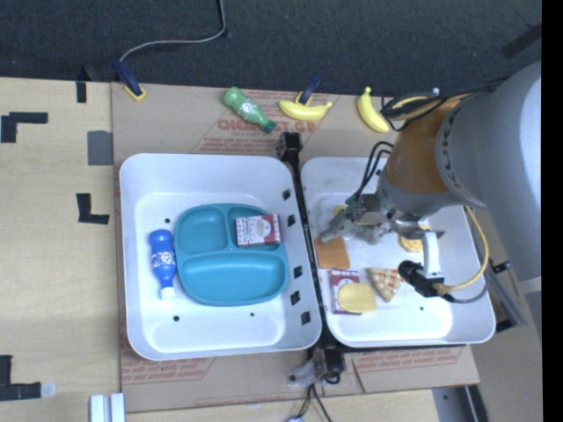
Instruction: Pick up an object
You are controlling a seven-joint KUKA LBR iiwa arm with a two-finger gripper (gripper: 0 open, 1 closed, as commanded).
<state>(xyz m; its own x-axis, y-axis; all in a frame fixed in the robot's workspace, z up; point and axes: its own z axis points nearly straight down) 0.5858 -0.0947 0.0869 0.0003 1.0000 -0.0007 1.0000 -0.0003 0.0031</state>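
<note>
Gripper [339, 228] low in right bin [457, 323], centre-right of frame; finger state impossible to tell; tan square piece [332, 254] just below the tip, pizza slice [384, 281] lower right; short downward move likely needed.

I read both bins [132, 236] as plain white on a tan cardboard-coloured bench [53, 262]. In the left bin, the divided tray [230, 266] is teal, the bottle [162, 262] is blue with a white cap, and the carton [257, 230] is red and white. In the right bin, the toast slice [332, 254] is orange-brown. On the bench's far edge, two bananas [304, 109] are yellow and another bottle [248, 110] is green.
</note>
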